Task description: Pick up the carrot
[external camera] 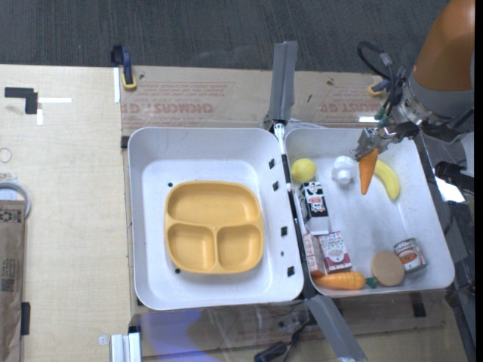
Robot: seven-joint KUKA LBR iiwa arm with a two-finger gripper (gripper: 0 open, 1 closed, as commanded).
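Observation:
An orange carrot (366, 175) hangs point-down over the back of the right bin (434, 202), its top end between the fingers of my gripper (370, 149). The gripper is shut on it, and the carrot looks lifted off the bin floor, next to a yellow banana (388, 179). A second orange carrot (341, 280) with a green end lies flat against the right bin's front wall.
The right bin also holds a lemon (303, 170), a small white object (343, 173), a milk carton (315, 202), a red snack box (333, 252), a can (410, 255) and a tan disc (387, 268). A yellow divided plate (214, 227) sits in the left bin (143, 202).

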